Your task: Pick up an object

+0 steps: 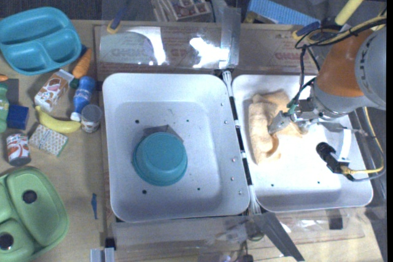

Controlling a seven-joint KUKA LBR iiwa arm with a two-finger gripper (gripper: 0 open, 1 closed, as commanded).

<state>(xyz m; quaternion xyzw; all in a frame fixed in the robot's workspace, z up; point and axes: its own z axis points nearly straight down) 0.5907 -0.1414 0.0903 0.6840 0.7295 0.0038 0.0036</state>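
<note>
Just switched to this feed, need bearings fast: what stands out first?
A teal bowl sits upside down, alone in the left bin. In the right bin the gripper hangs right over a pale cloth by that bin's left wall. Off the bench's left side lie a banana and a teal tray.

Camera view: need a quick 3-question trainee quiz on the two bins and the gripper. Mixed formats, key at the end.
1. True or false: the teal bowl sits in the left bin.
2. Multiple choice: the gripper is over which item? A) banana B) beige cloth-like object C) teal bowl
3. Fill in: the beige object lies in the ___ bin.

Key: 1 true. 2 B; the gripper is at the object's right edge, in the right bin. Whether it grips anything cannot be told. 3 right.
</note>
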